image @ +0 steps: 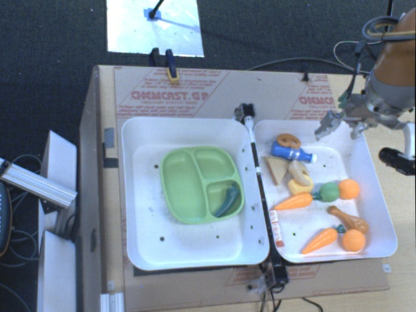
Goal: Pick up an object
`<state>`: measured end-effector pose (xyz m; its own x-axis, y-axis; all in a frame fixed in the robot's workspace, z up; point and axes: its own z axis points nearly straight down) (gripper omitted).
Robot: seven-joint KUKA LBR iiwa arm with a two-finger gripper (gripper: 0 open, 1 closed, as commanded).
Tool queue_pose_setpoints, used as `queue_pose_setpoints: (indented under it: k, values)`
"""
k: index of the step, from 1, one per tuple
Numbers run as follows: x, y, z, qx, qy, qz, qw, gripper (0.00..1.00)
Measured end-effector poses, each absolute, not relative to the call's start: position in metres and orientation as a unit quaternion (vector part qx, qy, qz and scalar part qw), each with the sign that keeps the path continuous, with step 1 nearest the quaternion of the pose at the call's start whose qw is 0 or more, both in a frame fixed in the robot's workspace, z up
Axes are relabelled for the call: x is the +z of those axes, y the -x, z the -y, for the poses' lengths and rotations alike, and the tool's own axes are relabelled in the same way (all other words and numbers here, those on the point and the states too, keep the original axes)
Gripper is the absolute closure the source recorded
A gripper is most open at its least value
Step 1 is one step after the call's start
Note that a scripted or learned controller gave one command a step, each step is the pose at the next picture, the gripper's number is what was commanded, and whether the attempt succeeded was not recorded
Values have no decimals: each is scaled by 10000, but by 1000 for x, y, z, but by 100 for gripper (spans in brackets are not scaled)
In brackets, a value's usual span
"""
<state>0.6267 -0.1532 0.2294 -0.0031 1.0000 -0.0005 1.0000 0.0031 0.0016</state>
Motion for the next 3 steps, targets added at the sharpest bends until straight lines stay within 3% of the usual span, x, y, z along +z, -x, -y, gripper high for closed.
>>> queue_pose_setpoints:
  k: [1,2,3]
  values:
    - [98,-589,136,25,-7067,-7075,45,0]
    - [91,-627,91,6,-7069,-7072,62,0]
    - [101,-628,88,36,-7056,-7085,54,100]
